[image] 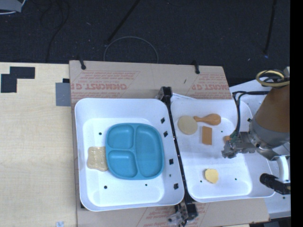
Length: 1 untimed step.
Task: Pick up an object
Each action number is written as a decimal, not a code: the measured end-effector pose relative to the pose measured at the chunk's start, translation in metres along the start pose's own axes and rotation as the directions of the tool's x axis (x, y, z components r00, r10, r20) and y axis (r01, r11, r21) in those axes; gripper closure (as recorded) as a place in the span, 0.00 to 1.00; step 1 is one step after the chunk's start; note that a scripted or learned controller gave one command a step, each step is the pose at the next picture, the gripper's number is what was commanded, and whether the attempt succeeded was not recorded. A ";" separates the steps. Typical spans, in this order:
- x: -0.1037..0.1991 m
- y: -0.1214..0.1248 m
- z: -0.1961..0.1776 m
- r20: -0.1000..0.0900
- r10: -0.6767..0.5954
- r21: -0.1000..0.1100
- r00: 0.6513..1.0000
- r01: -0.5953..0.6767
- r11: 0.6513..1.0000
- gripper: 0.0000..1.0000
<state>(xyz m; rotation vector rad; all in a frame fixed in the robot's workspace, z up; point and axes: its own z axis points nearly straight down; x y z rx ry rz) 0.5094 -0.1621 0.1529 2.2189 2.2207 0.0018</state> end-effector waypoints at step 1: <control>-0.005 -0.004 -0.061 0.000 0.000 -0.001 1.000 0.000 1.000 1.00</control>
